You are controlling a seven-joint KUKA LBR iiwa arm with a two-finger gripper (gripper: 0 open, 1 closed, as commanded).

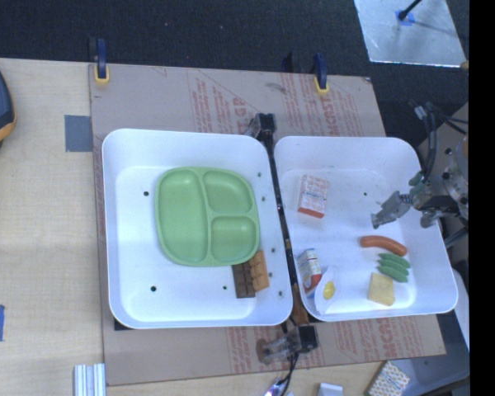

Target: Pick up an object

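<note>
I see the hand (393,211) above the right bin (355,152); I can't tell its state. The carton (312,196) label stays unreadable to me.

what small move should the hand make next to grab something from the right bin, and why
Probably lower the hand toward the sausage, a little down-view. The hand sits over the right bin near its right wall with nothing between its fingers, and the sausage is the closest item, lying apart from the green pea pod and cheese wedge.
</note>
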